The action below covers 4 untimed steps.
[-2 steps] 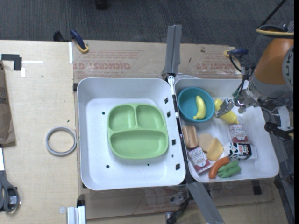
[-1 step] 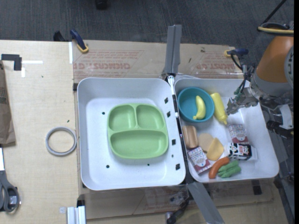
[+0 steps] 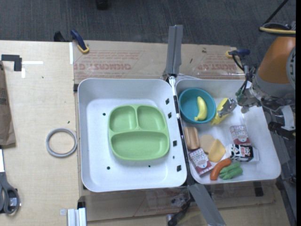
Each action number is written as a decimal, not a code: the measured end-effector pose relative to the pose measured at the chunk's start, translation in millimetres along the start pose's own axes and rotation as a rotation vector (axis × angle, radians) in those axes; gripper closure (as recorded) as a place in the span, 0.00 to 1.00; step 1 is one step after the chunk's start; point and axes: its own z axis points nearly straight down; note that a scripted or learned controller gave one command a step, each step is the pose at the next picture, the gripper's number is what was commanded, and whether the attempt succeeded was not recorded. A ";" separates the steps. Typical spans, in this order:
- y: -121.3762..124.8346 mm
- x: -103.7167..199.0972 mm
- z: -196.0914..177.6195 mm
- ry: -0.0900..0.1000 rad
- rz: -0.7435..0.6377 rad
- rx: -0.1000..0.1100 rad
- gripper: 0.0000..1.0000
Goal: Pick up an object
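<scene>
Approach step, by my read: the gripper [image 3: 227, 108] sat low in the right bin [image 3: 263, 171], just beside the blue bowl [image 3: 189, 108] and over a yellow item [image 3: 218, 118] at the bowl's right edge. That yellow piece looked like the target, though you couldn't confirm it from this view. The fingers appeared spread, nothing between them; call it open, not gripping.

Next move, as I judged it: you needed a short descent onto the yellow item, then a close. The bowl rim was touching or nearly touching it, so one finger risked landing on the rim.

Count in the right bin:
- one blue bowl, with one banana [image 3: 201, 108] inside
- one yellow item under the gripper
- one bread-like stick [image 3: 191, 136]
- one pale yellow wedge [image 3: 217, 150]
- three small printed packets [image 3: 240, 134], [image 3: 242, 152], [image 3: 199, 158]
- one carrot [image 3: 219, 168]
- one green vegetable [image 3: 231, 172]

The left bin [image 3: 91, 140] held one green divided plate [image 3: 138, 132].

On the surface [image 3: 33, 107], well apart from both bins: one tape ring [image 3: 61, 141].
</scene>
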 end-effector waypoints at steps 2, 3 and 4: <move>-8.9 64.3 18.5 0.001 -0.135 0.000 1.00; -11.0 113.8 -71.5 0.002 -0.068 0.002 1.00; -39.0 66.5 19.7 0.002 0.071 0.005 1.00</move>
